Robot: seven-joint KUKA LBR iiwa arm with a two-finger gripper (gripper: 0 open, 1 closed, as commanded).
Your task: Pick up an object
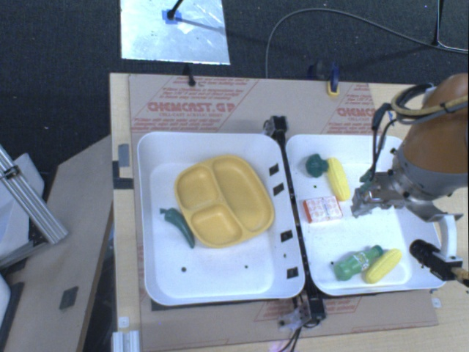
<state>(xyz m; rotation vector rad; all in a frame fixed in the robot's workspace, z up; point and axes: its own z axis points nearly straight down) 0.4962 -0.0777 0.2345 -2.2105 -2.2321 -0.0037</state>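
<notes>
Two white bins sit side by side on the table (220,94), which is covered with brown cardboard that has red letters on it.

The left bin (157,270) is in the middle of the frame. A yellow plate (223,199) with three parts lies in it. Just beside the plate's lower left edge lies a dark green pepper (178,224).

The right bin (366,144) is at the right of the frame. Near its upper left corner is a small dark green toy (316,165), and a yellow corn (338,179) lies right next to it, touching or almost touching. A little below them, by the bin's left wall, is a small white box with red marks (322,210). At the bottom of this bin lies a green bottle (357,262), and a second yellow corn (383,265) lies against its right side.

The robot arm (440,141) comes in from the right edge, big and grey with an orange part on top. Its hand (364,200) hangs over the middle of the right bin, just to the right of the white box. The hand looks dark and blurry, so I cannot tell if its fingers are spread or pressed together. I see no toy between them.

At the top left of the frame, a shiny silver sheet (174,20) lies on the dark floor.
</notes>
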